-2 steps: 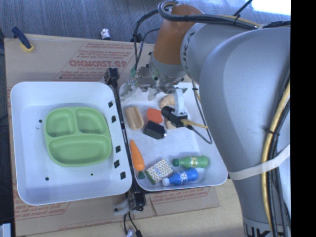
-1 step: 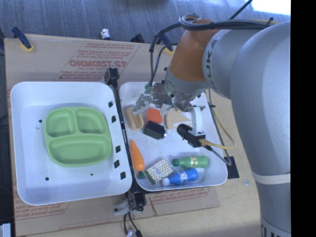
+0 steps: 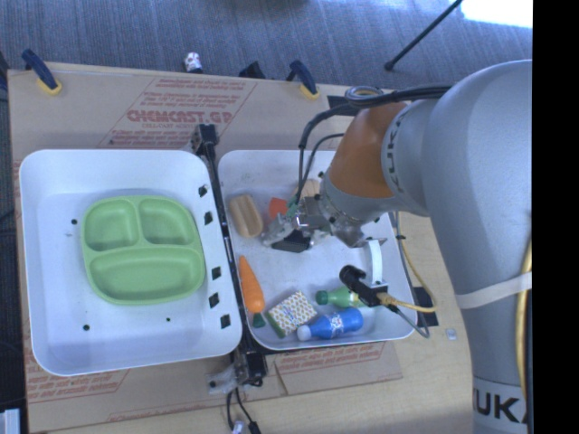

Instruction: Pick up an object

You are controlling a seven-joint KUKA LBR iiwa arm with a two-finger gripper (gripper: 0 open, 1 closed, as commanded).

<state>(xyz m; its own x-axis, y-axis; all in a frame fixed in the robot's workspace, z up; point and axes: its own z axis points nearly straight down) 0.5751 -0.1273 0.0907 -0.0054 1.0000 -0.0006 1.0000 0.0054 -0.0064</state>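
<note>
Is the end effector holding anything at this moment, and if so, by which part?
It cannot be told. The end effector is low in the right bin, near the bread roll, but no object is visibly gripped.

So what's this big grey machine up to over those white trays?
The grey robot arm reaches in from the right, and its gripper is low in the right bin. Around it lie toy foods: a bread roll, a carrot, a patterned block, a blue bottle and a green bottle. Whether it has grabbed anything is unclear. The left bin holds a green divided plate.
</note>
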